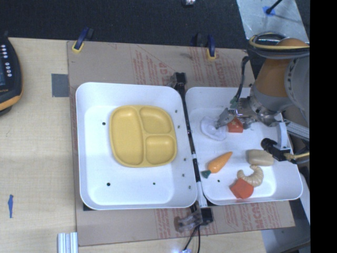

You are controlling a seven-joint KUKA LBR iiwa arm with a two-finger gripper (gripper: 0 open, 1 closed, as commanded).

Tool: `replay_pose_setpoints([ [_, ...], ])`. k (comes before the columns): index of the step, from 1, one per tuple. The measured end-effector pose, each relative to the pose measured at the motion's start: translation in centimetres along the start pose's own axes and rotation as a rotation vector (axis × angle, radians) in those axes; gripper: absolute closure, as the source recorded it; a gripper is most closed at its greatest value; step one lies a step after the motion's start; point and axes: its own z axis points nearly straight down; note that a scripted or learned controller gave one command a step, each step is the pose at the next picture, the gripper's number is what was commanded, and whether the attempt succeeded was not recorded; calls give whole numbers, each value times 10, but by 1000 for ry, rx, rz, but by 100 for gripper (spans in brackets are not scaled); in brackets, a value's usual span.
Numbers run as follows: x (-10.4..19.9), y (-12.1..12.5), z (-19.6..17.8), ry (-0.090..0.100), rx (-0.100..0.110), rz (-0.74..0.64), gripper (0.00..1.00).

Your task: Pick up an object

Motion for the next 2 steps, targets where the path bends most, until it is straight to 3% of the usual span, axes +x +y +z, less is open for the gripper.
replay_pose_setpoints([
  [1, 0, 1, -11, 0, 1, -3, 100],
  [2, 73, -54, -105, 3, -7, -7, 100],
])
